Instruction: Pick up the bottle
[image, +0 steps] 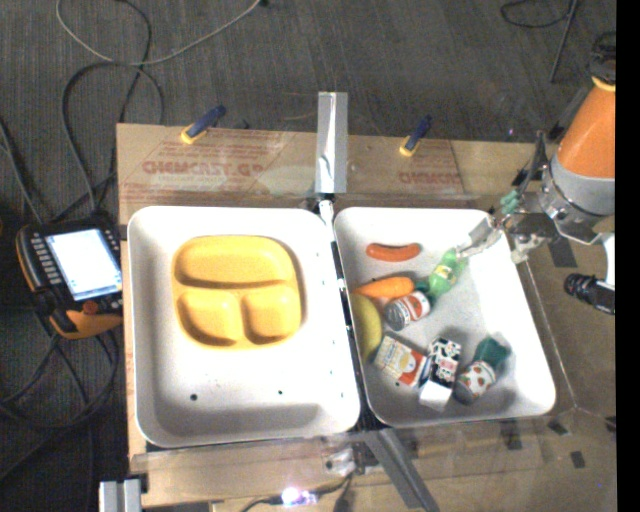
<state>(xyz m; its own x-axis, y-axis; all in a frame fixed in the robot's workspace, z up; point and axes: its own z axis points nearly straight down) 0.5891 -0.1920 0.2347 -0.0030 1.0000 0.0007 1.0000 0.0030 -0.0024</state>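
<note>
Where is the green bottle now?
The green bottle lies in the right bin, near its upper right, beside the carrot and can.

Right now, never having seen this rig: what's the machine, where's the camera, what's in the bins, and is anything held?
This is one camera fixed above a bench, looking down at a slant. The machine is a single robot arm, grey with an orange band, reaching in from the right. Its hand sits over the upper right corner of the right bin, just beside the green bottle, which is the thing it is meant to pick up. The bottle lies in the bin; I can't see it between the fingers, so I wouldn't call it held.

The right bin also holds a sausage, a carrot, a can, a small carton and a few other small items. The left bin holds a yellow divided tray. A handheld control pad lies on the floor at the left.
</note>
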